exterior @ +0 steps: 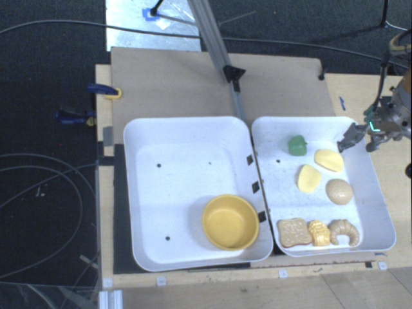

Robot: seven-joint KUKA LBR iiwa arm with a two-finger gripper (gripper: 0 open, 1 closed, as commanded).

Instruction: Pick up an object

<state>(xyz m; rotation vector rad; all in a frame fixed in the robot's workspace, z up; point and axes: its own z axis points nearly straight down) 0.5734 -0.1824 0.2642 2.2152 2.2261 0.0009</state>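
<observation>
Croissant [344, 232], toast [293, 232] lying nearest | gripper [362, 139] hovering open, empty, over right bin [384, 219] rim | advising: centring above yellow piece [329, 160] before descending

From my feed I see a tan worktop [277, 82] on dark carpet [45, 56]. Black cables [38, 192] loop across the floor at left. A grey pole [209, 28] slants down from the top to the worktop. Blue and yellow clamps [96, 102] grip the left edge. A bright, shiny panel [138, 15] lies behind the worktop.
</observation>
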